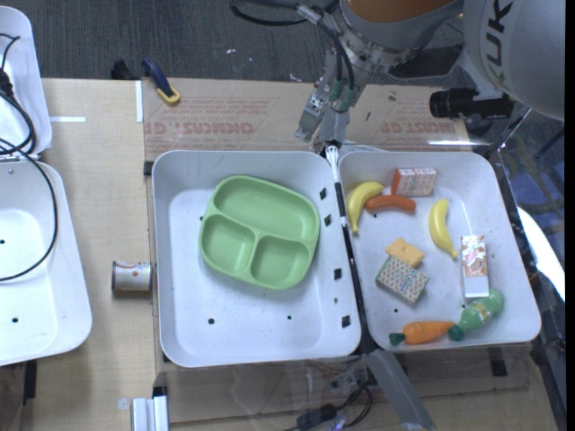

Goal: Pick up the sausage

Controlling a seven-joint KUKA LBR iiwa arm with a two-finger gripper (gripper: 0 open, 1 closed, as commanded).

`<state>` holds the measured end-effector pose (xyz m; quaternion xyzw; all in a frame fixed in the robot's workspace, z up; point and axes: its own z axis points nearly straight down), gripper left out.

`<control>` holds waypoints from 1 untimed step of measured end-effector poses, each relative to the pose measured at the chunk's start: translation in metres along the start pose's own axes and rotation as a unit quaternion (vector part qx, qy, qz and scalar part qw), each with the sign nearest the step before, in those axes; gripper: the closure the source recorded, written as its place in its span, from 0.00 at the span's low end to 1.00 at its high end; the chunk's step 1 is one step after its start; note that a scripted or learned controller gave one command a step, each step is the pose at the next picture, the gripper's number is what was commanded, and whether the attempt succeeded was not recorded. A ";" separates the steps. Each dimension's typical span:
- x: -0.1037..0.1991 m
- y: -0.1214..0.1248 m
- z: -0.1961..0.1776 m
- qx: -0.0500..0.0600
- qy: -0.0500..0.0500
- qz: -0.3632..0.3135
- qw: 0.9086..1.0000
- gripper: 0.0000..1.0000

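Left bin (180,241) first: a green divided plate (260,232) sits there. Across the divider, the right bin (512,241) is crowded, and the sausage (391,204) lies at its far left, touching a banana (361,201) and just near of a small box (414,181). A second banana (439,226), sponge pieces and a carrot (420,332) lie nearer. The gripper (327,113) hangs beyond the bins' far rims, apart from the sausage; whether its pincer stands apart or together cannot be told. By the look of it, nothing is done yet: reach, descent, grasp and lift all remain.
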<state>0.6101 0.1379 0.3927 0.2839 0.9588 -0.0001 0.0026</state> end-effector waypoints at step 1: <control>0.000 0.000 0.000 0.000 0.000 0.000 1.000 0.00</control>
